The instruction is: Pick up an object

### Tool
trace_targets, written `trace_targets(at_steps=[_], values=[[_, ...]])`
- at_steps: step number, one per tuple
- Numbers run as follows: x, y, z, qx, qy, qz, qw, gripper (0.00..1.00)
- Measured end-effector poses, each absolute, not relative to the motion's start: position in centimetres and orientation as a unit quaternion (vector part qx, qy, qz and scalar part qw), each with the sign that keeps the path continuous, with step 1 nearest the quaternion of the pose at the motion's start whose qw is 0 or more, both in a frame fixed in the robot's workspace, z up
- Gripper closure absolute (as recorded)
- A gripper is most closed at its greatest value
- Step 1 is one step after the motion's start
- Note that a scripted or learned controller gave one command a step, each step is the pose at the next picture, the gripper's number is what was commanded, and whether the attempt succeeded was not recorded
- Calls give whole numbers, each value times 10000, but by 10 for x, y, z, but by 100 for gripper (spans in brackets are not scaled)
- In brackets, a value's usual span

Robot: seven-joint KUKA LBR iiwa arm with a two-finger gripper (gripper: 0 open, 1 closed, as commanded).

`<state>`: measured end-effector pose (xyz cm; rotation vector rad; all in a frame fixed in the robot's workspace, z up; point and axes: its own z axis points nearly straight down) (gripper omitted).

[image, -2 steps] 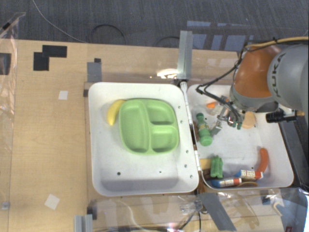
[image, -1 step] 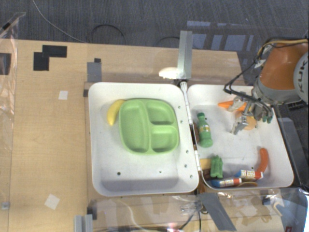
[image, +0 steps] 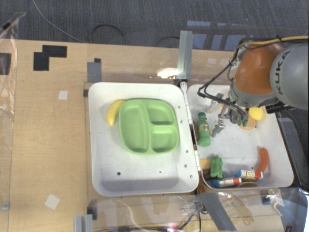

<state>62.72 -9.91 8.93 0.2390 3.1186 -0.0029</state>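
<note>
Over on the left we've got the left bin (image: 96, 129), and in it a banana (image: 114, 111) tucked right against the upper left edge of a green divided plate (image: 147, 125) that sits in the middle of the bin. Moving right across the divider, the right bin (image: 285, 170) has the clutter: a green bottle (image: 203, 129) lying near its left wall, and below that a small green block (image: 216, 167) next to a yellowish piece (image: 205, 164) at the lower left corner. Along the bottom edge we see a red and blue marker (image: 227, 181) and a small white tube with a label (image: 250, 174), then a reddish sausage-shaped thing (image: 262, 161) standing a bit further right. Up top the grey arm (image: 294, 76) with its orange band reaches in, and the gripper (image: 223, 121) hangs just right of the bottle. A yellow ball (image: 256, 113) sits on a tan piece (image: 248, 124) right beside it. Honestly we can't tell how its tips stand, and nothing looks clamped in it
</note>
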Motion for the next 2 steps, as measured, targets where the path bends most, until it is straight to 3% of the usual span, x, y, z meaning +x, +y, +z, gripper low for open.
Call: trace_targets(at_steps=[1, 2], values=[[632, -97, 105, 730, 9972, -13, 148, 100], [651, -151, 268, 1777, 9840, -3, 105, 100]])
